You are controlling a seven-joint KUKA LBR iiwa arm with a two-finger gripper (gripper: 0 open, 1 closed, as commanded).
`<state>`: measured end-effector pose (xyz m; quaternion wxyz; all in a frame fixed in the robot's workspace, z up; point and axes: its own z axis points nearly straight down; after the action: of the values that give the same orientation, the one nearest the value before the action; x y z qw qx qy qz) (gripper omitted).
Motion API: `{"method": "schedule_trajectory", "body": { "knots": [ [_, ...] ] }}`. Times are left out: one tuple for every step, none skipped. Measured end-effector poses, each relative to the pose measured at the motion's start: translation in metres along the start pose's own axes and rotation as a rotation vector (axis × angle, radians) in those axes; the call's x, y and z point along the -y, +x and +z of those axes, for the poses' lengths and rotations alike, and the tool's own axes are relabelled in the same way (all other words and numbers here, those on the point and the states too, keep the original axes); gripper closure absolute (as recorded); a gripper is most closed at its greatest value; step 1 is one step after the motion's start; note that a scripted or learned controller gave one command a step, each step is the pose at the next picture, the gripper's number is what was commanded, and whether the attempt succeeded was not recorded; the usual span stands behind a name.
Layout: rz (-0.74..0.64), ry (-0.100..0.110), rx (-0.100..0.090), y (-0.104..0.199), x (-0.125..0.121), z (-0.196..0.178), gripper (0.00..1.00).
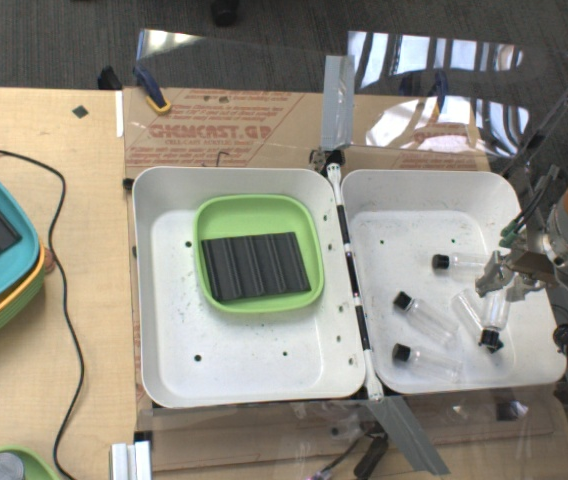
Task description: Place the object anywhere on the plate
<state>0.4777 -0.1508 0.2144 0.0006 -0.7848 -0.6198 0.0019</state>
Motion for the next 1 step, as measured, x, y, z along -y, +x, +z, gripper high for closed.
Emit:
{"method": "schedule_trajectory", "body": {
  "knots": [
    [0.0, 0.0, 0.0, 0.0, 0.0, -0.0001, 0.0]
  ]
}}
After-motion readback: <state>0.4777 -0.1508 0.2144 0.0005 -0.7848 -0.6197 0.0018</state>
